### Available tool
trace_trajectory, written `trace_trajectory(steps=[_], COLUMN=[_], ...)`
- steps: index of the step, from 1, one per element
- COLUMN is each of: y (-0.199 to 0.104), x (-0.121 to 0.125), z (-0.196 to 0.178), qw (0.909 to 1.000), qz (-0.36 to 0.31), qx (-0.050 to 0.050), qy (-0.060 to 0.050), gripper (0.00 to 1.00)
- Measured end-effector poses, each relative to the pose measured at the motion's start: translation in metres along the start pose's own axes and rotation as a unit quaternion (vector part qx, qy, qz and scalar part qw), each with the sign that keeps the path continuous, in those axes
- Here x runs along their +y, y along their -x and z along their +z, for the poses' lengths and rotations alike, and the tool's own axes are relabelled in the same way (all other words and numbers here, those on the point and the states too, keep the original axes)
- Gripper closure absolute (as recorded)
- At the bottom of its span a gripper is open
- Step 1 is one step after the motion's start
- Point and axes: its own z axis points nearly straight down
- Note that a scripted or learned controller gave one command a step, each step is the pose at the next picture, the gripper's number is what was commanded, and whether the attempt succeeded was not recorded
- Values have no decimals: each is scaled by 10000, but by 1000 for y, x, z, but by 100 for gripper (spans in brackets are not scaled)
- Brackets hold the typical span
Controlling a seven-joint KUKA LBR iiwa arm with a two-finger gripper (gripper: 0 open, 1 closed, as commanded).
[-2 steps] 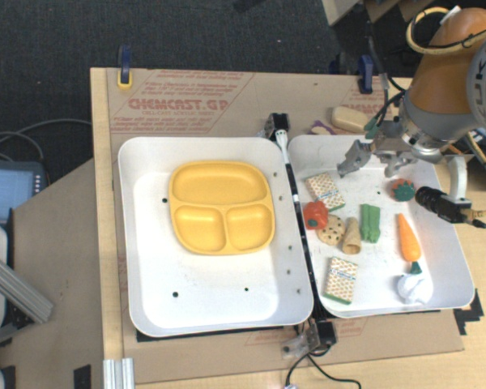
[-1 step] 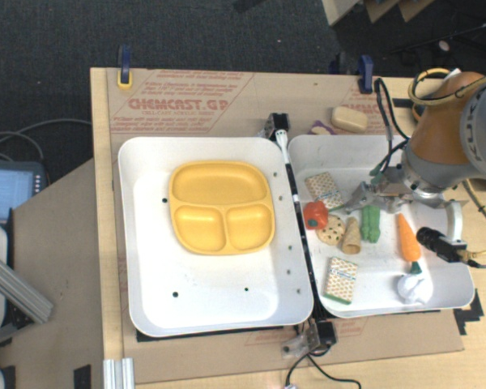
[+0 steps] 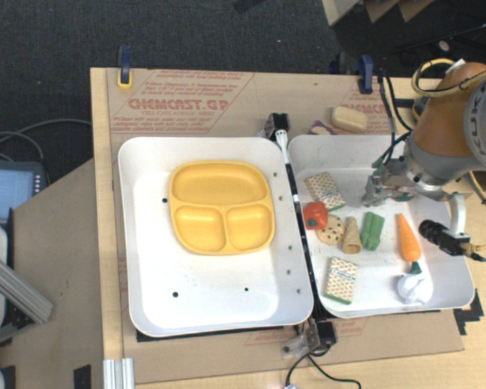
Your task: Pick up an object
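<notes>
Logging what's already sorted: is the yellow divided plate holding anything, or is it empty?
Empty. The yellow divided plate lies flat in the left bin, and all three compartments show bare yellow; the toy carrot and other items lie in the right bin.

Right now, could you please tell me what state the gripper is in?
Gripper: above the right bin, just over the green block; open or closed cannot be told, and nothing is visibly held.
</notes>
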Motion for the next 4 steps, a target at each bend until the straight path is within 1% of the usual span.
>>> trace_trajectory(steps=[1,2,3,4], y=[0,5,5,-83], x=[0,-49,-46,4], z=[1,14,3,-93], qw=[10000,10000,10000,10000], qz=[-1,1,-4,-62], qx=[2,17,4,6], qy=[-4,-44,-5,56], gripper=[0,0,100,100])
